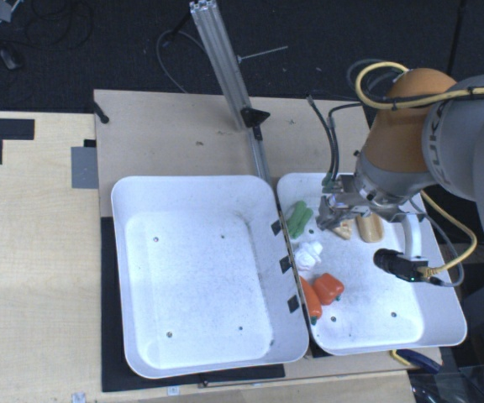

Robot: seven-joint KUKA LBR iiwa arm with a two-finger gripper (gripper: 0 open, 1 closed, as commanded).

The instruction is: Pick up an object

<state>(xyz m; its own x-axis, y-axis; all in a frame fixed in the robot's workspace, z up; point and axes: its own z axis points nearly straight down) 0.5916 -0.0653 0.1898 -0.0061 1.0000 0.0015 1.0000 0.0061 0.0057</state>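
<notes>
My gripper [334, 215] is low in the far part of the right bin [393, 330]. A green object [298, 219] lies just left of it, by the bin's left wall. A tan piece [368, 227] rests just right of the gripper, partly under the wrist. A small white crumpled object [309, 254] lies below the green one. Further toward the front sits a red-orange object [327, 289], with an orange piece [311, 300] along the divider beside it. Nothing is visibly held.
The left bin [141, 200] sits beside the right one, with black clips along the shared rim. A slanted aluminium bar [225, 65] rises behind the bins. Yellow and black cables hang by the wrist on the right.
</notes>
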